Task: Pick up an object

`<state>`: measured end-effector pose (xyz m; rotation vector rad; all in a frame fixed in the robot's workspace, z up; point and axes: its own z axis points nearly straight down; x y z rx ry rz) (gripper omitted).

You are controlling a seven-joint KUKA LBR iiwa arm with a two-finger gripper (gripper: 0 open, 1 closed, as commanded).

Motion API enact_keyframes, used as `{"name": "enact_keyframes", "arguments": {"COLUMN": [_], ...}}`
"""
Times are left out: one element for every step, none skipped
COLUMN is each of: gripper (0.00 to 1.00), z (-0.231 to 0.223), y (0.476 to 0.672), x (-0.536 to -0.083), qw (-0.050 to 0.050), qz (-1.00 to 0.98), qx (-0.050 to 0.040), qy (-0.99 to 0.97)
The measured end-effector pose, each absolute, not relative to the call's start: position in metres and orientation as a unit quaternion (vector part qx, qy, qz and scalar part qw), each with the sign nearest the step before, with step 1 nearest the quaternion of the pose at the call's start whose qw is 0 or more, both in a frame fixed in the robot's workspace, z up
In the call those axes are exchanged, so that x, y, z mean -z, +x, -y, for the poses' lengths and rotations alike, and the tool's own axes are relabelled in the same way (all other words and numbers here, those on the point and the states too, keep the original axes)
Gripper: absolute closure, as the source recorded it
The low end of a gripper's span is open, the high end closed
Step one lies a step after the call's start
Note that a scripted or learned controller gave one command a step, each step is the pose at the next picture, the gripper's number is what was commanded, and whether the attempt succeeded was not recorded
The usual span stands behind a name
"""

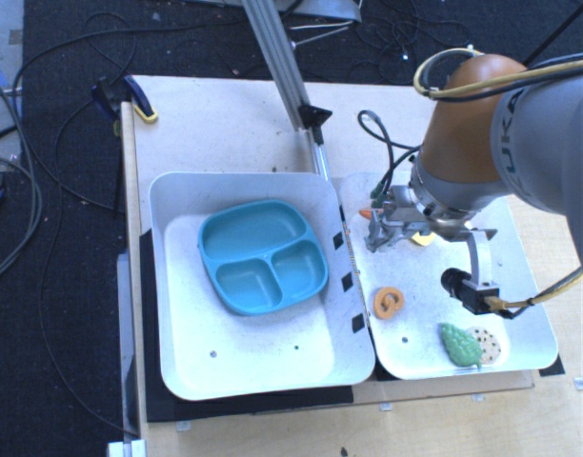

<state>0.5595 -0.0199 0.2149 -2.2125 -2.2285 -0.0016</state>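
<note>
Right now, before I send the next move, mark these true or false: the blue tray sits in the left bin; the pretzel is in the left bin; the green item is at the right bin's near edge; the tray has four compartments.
1. The blue tray sits in the left bin: true.
2. The pretzel is in the left bin: false, it lies in the right bin.
3. The green item is at the right bin's near edge: true, beside a speckled cookie.
4. The tray has four compartments: false, three.

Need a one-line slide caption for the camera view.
KUKA arm's gripper over the right white bin near an orange pretzel-shaped ring; blue three-compartment plastic tray in the left white bin.
</note>
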Motion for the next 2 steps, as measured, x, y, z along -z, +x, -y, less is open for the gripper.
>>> {"name": "enact_keyframes", "arguments": {"gripper": [1.00,1.00], "z": [-0.044,-0.098], "y": [0.558,0.566], "x": [-0.223,-0.240], "qw": [0.001,0.000], "qz": [0.710,0.710], "qx": [0.0011,0.0016], "qy": [-0.704,-0.704]}}
